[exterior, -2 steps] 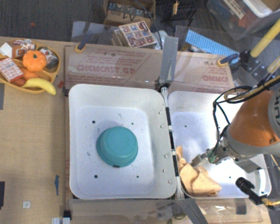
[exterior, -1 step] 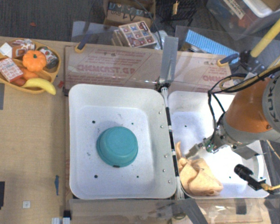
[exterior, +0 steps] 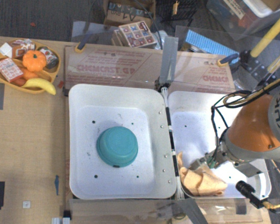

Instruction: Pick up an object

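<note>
One gripper [exterior: 211, 162] low in the right bin [exterior: 189, 118], on the grasp step.
I could not tell its finger state; the tan cloth [exterior: 203, 181] lay just beneath it, so I judged closing and lifting came next.

Left bin [exterior: 77, 129]: a teal bowl [exterior: 117, 146] sits upside down near the middle, with bare white floor open on all sides of it. Right bin [exterior: 187, 105]: the far half of the floor lies open; the near half is crowded by a tan cloth [exterior: 203, 181] at the near left corner and by the arm [exterior: 254, 130] overhanging from the right, with black cables [exterior: 223, 109] looping above it.
</note>
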Robot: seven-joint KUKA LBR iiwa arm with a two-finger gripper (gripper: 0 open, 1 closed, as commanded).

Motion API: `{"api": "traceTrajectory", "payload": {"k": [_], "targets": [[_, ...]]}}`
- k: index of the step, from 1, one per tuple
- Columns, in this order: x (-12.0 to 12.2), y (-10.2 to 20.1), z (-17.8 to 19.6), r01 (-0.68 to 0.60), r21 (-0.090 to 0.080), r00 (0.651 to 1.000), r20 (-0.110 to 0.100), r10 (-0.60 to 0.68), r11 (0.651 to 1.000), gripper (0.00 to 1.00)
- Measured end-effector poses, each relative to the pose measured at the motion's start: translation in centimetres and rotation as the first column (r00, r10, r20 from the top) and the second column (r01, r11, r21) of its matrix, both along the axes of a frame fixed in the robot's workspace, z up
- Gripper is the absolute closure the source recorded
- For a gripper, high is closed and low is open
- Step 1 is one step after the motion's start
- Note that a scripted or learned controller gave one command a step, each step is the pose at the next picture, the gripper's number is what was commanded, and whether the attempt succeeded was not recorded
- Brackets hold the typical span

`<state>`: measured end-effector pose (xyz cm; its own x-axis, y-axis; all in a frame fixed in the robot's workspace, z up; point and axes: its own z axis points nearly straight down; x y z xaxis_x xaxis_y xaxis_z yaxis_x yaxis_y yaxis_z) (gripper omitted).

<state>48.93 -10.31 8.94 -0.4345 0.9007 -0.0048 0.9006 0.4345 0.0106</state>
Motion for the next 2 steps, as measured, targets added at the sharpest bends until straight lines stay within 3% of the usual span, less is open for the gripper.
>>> {"api": "traceTrajectory", "payload": {"k": [1, 2], "targets": [[-0.9, 2.5, 9.5, 0.166, -0.001, 0.986, -0.010, -0.166, 0.986, 0.00], [-1.0, 0.0, 1.5, 0.278, 0.000, 0.960, -0.013, -0.278, 0.961, 0.00]]}}
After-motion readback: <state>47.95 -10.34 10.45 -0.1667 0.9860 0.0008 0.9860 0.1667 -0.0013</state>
